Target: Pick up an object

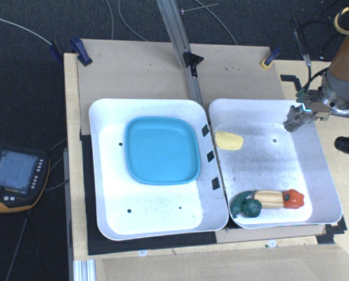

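Bench point(139, 69): pale board, two shallow white bins side by side. Left bin point(107, 215): one blue square plate point(161, 150), lying flat near the bin's middle. Right bin point(315, 157): a pale yellow piece point(228, 140) against the left wall, far half; along the near wall a row of three touching items, a dark green rounded piece point(246, 206) at left, a tan cylinder-like piece point(268, 199) in the middle, a red piece point(293, 199) at right. What these small items are is too coarse to make out. Arm point(343, 69): enters at the right, mostly cut off by the frame edge. Gripper point(294, 122): over the right bin's far right corner, well apart from all four items; small and blurred, so its fingers' setting cannot be told. A metal post point(177, 28) slants across the far side of the bench. A handheld control pendant point(13, 177) lies on the floor at left.
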Tool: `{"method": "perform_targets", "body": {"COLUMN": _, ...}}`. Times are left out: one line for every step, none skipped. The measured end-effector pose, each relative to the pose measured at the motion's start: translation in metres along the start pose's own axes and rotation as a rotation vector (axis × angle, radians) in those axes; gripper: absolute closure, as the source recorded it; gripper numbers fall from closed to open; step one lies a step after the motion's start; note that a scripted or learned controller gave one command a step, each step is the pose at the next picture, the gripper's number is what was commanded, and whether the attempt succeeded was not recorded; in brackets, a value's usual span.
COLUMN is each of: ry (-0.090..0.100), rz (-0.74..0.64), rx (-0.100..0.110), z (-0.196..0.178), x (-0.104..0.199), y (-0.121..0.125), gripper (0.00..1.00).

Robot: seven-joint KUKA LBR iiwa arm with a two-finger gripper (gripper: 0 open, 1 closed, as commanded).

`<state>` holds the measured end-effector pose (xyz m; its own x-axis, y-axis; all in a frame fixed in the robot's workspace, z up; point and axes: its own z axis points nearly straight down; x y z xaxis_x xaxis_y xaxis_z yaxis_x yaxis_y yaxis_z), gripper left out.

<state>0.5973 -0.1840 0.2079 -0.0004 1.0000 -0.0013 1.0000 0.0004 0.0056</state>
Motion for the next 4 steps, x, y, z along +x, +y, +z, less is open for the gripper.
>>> {"method": "perform_targets", "body": {"ry": 0.002, "rz": -0.004, "rx": 0.005, "z": 0.005, "x": 0.053, "y": -0.002, "gripper": 1.0}}
{"method": "perform_targets", "body": {"ry": 0.002, "rz": -0.004, "rx": 0.006, "z": 0.009, "x": 0.103, "y": -0.012, "gripper": 1.0}}
{"method": "perform_targets", "body": {"ry": 0.002, "rz": -0.004, "rx": 0.004, "z": -0.007, "x": 0.15, "y": -0.017, "gripper": 1.0}}
{"method": "perform_targets", "body": {"ry": 0.002, "rz": -0.003, "rx": 0.005, "z": -0.009, "x": 0.195, "y": -0.019, "gripper": 1.0}}
